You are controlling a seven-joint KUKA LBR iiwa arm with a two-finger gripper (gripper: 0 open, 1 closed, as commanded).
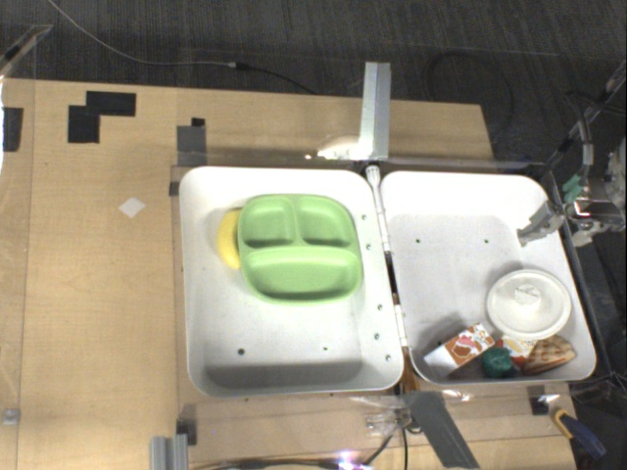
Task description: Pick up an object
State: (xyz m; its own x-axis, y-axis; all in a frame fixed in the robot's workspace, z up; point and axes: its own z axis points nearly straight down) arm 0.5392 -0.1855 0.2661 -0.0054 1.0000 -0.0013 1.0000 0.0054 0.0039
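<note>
Right bin [460, 253] front corner: glossy snack packs [470, 346], green lump [497, 362], round white lid [529, 300] behind; left bin [284, 360]: green divided tray [297, 245], long axis front-back, over yellow item [228, 240]; gripper [573, 209] at right rim, finger state unclear.

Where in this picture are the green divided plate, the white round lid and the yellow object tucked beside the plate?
green divided plate [298, 247]: camera view, on its central ridge.
white round lid [529, 302]: camera view, on its top face.
yellow object [227, 240]: camera view, on its exposed left side.
</note>
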